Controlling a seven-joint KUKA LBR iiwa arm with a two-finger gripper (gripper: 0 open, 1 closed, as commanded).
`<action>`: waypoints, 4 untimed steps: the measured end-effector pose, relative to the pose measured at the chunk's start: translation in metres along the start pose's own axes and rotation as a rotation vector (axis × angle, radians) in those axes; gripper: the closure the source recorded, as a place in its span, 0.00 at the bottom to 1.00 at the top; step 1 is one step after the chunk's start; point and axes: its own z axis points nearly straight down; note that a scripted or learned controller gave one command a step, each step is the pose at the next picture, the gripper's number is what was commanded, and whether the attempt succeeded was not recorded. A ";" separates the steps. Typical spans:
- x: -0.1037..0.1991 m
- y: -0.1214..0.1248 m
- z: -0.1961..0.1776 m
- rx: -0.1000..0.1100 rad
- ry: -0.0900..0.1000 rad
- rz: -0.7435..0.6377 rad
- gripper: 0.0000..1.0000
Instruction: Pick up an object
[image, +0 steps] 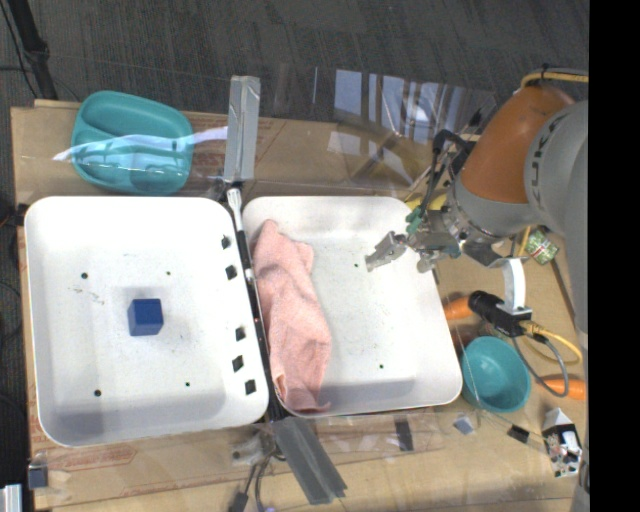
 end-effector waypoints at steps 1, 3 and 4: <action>0.069 0.053 0.095 0.002 0.001 0.083 0.00; 0.110 0.081 0.117 -0.005 -0.001 -0.136 0.00; 0.111 0.082 0.107 -0.004 -0.001 -0.142 1.00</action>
